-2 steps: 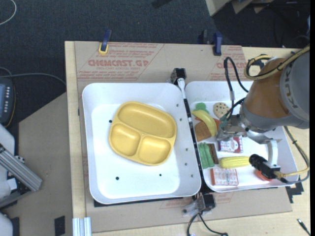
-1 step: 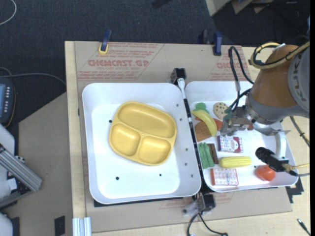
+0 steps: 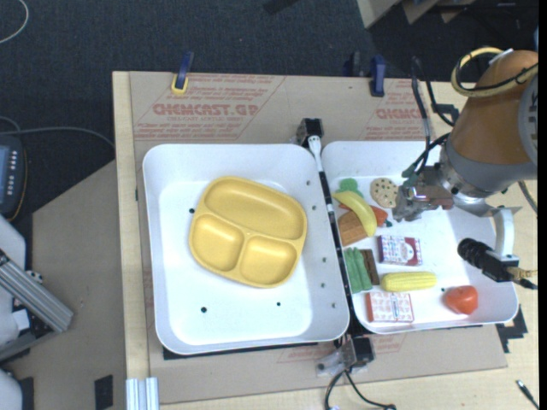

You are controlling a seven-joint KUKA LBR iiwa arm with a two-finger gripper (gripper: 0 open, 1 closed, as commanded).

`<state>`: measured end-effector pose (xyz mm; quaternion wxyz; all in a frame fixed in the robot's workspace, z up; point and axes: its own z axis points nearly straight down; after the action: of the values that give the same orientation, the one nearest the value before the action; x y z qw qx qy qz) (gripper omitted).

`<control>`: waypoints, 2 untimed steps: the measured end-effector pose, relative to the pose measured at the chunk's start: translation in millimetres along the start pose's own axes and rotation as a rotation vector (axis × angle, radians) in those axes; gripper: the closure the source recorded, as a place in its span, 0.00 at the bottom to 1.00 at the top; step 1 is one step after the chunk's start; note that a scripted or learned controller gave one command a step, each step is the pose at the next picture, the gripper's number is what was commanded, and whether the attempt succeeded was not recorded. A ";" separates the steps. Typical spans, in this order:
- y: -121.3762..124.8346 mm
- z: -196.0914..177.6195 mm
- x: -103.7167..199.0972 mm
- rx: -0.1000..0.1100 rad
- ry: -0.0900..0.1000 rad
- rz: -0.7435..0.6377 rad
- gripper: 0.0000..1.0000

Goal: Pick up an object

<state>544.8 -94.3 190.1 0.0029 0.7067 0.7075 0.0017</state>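
My gripper [image 3: 405, 205] hangs over the upper middle of the right bin [image 3: 479, 229], just right of a round speckled cookie [image 3: 383, 192] and above a small red-and-white box [image 3: 398, 250]. Left of the gripper lie a yellow banana [image 3: 357, 209], a small green piece [image 3: 348, 185] and a brown bread piece [image 3: 351, 228]. Lower in the bin are a corn cob [image 3: 408, 281], a red tomato [image 3: 461, 299], a pink-and-white box [image 3: 391, 307] and a green strip [image 3: 354, 269]. Nothing shows between the gripper's tips.
The left bin [image 3: 167, 229] holds a yellow divided plate [image 3: 248, 231]. A black-and-white divider [image 3: 323, 186] runs between the two bins. The arm's grey body [image 3: 496, 143] covers the right bin's upper right corner. Clamps [image 3: 181, 75] sit on the board's far edge.
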 end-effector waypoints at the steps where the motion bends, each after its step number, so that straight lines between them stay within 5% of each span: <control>1: 1.3 -36.7 -0.1 0.002 0.000 0.000 1.00; 2: -5.9 -43.2 23.2 0.007 0.003 -0.001 1.00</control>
<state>538.6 -71.0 233.2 -0.0006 0.7063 0.7080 0.0003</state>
